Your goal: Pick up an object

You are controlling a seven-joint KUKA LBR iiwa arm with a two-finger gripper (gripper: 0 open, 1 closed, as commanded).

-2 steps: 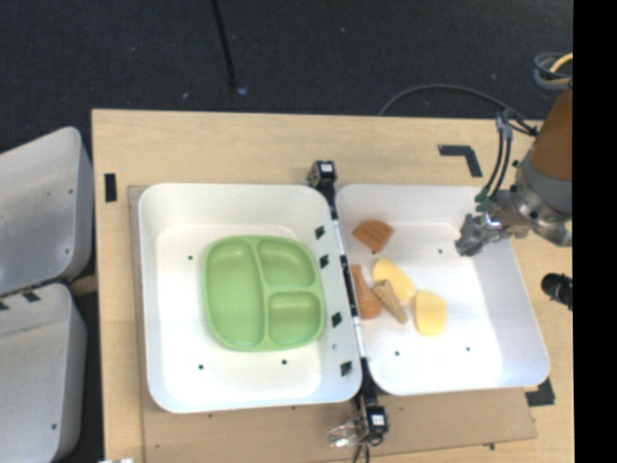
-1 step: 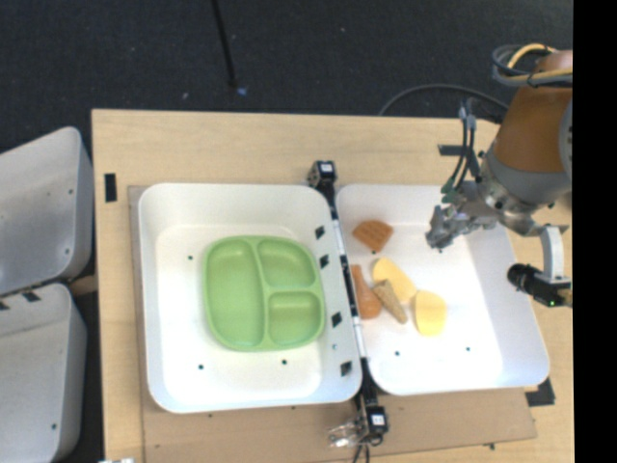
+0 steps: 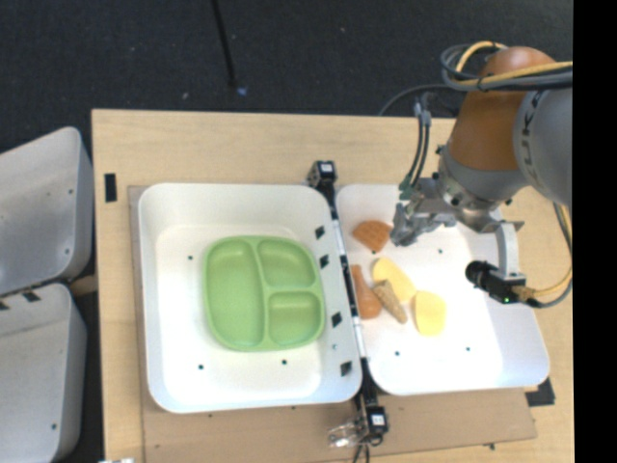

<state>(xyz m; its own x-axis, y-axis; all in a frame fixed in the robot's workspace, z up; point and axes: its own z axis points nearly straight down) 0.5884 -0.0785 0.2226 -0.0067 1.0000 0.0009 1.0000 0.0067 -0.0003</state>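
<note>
The fingers (image 3: 405, 230), spread or pressed I cannot tell, hang near the right bin's (image 3: 501, 355) far edge, an orange piece (image 3: 371, 234) just left. Open floor lies right.

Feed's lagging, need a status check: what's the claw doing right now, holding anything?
Claw: cannot be told; it hangs over the right bin, beside the orange piece, nothing seen in it.
</note>
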